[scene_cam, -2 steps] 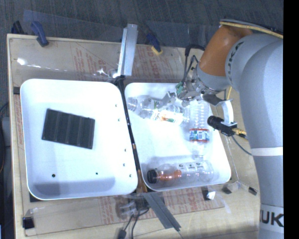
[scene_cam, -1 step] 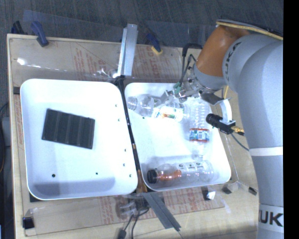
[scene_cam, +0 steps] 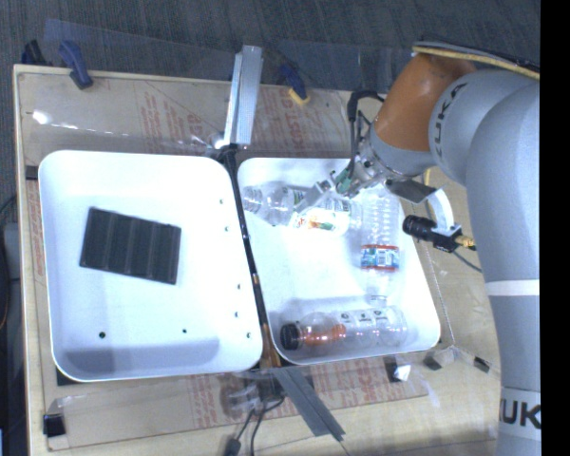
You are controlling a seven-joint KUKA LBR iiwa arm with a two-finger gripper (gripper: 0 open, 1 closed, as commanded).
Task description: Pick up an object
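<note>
Gripper (scene_cam: 345,182) low in right bin (scene_cam: 420,293), among clear bottles (scene_cam: 347,330)

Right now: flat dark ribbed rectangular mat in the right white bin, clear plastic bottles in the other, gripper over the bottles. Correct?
Not quite. The camera view shows the flat dark ribbed rectangular mat in the left white bin; the clear plastic bottles lie in the right white bin. The gripper is over the bottles, as you said.
</note>
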